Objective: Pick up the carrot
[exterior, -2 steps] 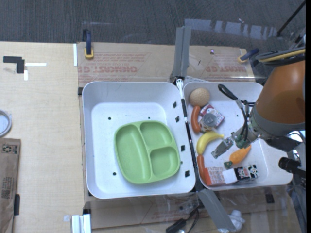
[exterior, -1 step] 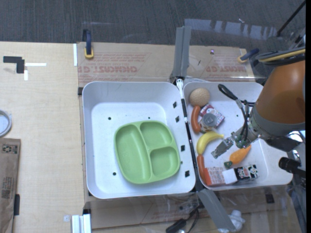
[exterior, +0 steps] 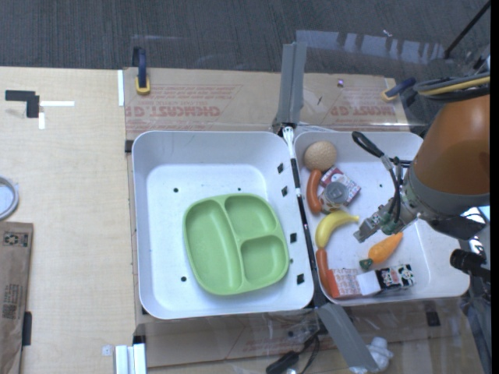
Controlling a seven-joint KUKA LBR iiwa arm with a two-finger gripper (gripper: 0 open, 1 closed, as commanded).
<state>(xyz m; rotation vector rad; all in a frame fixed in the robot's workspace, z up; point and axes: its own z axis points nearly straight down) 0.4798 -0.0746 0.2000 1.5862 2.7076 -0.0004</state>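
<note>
The carrot [exterior: 387,248], orange with a small green top at its lower left end, lies tilted on the floor of the right bin [exterior: 405,148]. My gripper [exterior: 374,227] hangs at the end of the grey and orange arm, just above and to the left of the carrot's upper end. From here I cannot make out whether it touches the carrot. A banana [exterior: 335,226] lies just left of the gripper.
The right bin also holds a brown ball [exterior: 320,155], a red sausage [exterior: 313,191], a silver and red packet [exterior: 340,188], a red pepper [exterior: 323,272], a small box [exterior: 348,282] and a black and white packet [exterior: 396,276]. A green divided plate [exterior: 236,243] sits in the left bin [exterior: 156,209].
</note>
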